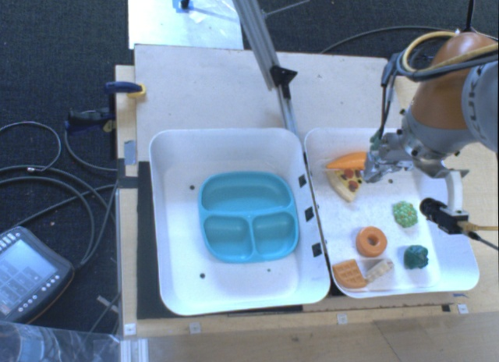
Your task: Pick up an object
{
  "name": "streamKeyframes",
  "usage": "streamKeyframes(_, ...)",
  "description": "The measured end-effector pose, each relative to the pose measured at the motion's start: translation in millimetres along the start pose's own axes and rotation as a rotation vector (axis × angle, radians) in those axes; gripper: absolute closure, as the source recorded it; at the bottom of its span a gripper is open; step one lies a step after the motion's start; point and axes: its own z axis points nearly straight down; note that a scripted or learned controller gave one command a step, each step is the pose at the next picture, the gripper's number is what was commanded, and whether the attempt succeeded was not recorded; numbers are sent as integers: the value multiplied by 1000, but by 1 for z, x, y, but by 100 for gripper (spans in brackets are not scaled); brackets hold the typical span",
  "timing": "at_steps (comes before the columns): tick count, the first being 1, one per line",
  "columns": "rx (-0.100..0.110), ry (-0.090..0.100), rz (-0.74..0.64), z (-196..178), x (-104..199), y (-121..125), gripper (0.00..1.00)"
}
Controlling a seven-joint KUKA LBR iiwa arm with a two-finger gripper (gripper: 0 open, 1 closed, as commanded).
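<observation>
The tool hangs low over the top-left part of the right bin, its tip right at the right end of the orange carrot piece and just above the pizza slice. How far it is open cannot be told from here, and nothing shows gripped in it.

The nearest candidates lie toward 9 o'clock and 7 o'clock of the tool. The carrot piece runs roughly left to right, from 9 to 3 o'clock, with its near end touching or just under the tool tip. The pizza slice sits just below it, its long axis running from 11 toward 5 o'clock. My judgement is that the coming grasp turns on these two: a small shift toward 8 o'clock would centre the tool over either one.

Further out, toward 5 o'clock, are the light green ball, the orange ring, the dark green piece and, near the bin's lower edge at about 6 o'clock, the orange waffle piece with a pale block beside it.

Well off at 9 o'clock, the left bin holds a blue divided plate. Both bins rest on the worktop
</observation>
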Motion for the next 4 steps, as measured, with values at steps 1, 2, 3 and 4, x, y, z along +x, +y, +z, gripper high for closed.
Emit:
streamKeyframes(1,0,0,0,-44,0,2,100)
streamKeyframes(2,1,2,-5,-46,45,25,100)
streamKeyframes(3,2,3,-5,-44,98,47,100)
streamKeyframes(4,3,4,-5,-48,160,51,100)
